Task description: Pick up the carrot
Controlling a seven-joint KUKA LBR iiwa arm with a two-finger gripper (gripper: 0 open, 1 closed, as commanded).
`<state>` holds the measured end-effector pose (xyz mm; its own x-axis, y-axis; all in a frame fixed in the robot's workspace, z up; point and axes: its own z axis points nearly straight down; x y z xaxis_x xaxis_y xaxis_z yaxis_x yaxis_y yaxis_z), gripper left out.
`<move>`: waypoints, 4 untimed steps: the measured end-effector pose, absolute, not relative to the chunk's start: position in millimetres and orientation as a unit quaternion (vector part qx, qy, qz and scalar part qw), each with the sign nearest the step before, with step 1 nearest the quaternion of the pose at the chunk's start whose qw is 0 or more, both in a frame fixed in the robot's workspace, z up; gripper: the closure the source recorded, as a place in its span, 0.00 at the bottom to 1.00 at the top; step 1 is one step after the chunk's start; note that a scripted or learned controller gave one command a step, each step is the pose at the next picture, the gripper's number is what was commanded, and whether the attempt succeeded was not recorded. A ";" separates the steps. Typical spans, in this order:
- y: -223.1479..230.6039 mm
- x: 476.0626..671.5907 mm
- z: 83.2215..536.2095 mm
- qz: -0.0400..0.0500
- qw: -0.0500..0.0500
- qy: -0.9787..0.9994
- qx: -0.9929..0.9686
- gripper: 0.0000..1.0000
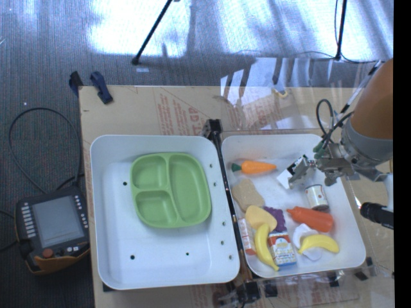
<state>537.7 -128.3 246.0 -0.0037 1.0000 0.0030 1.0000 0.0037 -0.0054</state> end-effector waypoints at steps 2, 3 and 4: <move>-84.5 613.4 86.5 0.000 0.001 -0.572 -0.821 0.00; -96.9 639.2 83.5 0.009 0.009 -0.502 -0.865 0.00; -86.2 641.2 84.5 0.006 0.006 -0.358 -0.933 0.00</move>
